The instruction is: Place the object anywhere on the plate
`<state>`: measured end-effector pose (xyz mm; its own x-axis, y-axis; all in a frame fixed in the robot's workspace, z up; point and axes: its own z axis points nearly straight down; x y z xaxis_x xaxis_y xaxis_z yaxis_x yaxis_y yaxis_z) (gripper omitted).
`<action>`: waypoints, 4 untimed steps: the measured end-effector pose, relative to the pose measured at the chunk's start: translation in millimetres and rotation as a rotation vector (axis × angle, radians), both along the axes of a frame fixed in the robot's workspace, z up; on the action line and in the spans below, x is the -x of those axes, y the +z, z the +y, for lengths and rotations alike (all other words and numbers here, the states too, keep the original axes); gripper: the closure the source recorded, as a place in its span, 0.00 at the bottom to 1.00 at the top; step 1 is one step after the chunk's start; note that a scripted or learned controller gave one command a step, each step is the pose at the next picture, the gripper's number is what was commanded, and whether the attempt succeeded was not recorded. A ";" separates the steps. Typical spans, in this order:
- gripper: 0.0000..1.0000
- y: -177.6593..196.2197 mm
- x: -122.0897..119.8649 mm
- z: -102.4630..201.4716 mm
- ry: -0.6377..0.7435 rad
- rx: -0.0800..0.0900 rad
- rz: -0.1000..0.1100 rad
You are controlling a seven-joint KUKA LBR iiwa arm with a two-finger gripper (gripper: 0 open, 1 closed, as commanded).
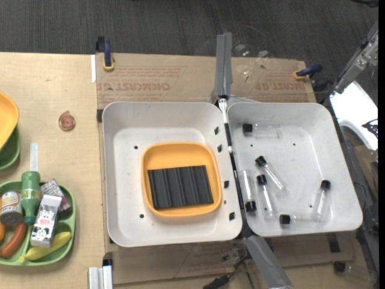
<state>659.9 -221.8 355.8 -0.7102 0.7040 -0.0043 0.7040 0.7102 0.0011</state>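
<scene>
1. The plate (pixel 180 182), orange with a dark ribbed insert, lies in the left bin (pixel 120 137).
2. The objects, clear vials with black caps (pixel 269 175), lie scattered in the right bin (pixel 325 131); one lies alone at 4 o'clock (pixel 322 195).
3. The arm (pixel 361 59) stands at the bin's 2 o'clock edge; its jaws' state I cannot tell.
4. Pick the lone vial: straddle its body across the long axis, then close.
5. Release low over the insert, lest it roll off.
</scene>
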 end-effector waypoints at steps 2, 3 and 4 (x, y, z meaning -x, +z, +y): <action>0.00 -56.5 19.8 5.1 0.646 0.000 0.001; 0.00 -62.6 21.1 -0.1 0.932 0.001 0.000; 0.00 -62.9 45.3 0.1 1.243 0.002 0.000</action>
